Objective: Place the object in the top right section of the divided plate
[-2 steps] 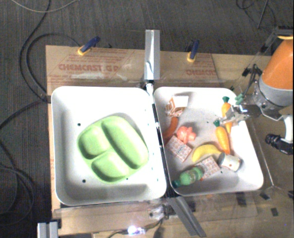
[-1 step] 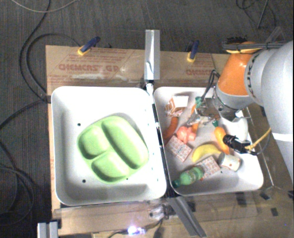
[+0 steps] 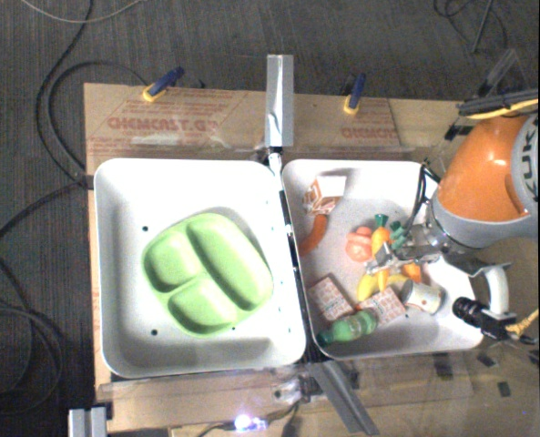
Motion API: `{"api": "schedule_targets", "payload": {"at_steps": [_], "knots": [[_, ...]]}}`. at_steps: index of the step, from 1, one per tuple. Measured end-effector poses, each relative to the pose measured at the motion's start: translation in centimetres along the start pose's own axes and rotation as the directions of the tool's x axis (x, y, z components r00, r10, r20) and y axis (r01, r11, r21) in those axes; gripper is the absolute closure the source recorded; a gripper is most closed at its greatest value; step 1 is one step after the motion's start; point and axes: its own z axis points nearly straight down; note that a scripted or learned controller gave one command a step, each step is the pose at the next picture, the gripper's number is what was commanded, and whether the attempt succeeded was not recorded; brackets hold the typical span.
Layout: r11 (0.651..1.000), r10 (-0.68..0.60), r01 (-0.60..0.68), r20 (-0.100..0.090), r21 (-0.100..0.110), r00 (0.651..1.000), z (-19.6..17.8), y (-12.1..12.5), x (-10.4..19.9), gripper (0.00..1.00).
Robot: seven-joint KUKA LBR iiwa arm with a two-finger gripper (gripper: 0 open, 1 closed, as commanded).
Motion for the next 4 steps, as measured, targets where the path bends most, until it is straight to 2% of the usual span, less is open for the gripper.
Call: {"api": "schedule_targets", "payload": {"at_steps": [1,2,3,4], "knots": [[0.991,-0.136,0.136,-0.001,0.001,0.991,-1.2,-1.3,8.1,1.0],[0.932,-0.363,0.363,0.001,-0.001,0.932,-1.2,-1.1,10.0,1.0],[0.567,-0.824,0.824,0.001,-0.002,0.567,-1.2,-1.1,9.8,1.0],[0.155,-0.988,0.988,0.002,-0.002,0.155,-1.3,-0.7,13.1,1.0]]}}
